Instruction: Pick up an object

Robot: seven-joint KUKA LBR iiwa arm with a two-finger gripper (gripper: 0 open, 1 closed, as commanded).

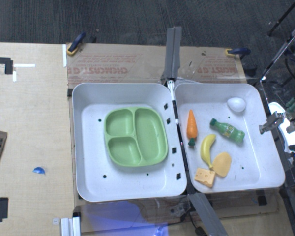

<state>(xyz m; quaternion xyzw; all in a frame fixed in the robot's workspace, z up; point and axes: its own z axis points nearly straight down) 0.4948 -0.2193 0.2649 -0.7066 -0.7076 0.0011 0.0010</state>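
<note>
Since the bottle (227, 130) lies on its side mid right bin (258, 173), just right of the banana (207, 149), it looks light, stiff, slick, best pinched across its body; tool (269, 124) near the bin's right rim, released or clenched I cannot tell.

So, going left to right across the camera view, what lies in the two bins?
Green divided plate → carrot → cheese wedge and banana, roughly level → green bottle → white egg.
</note>
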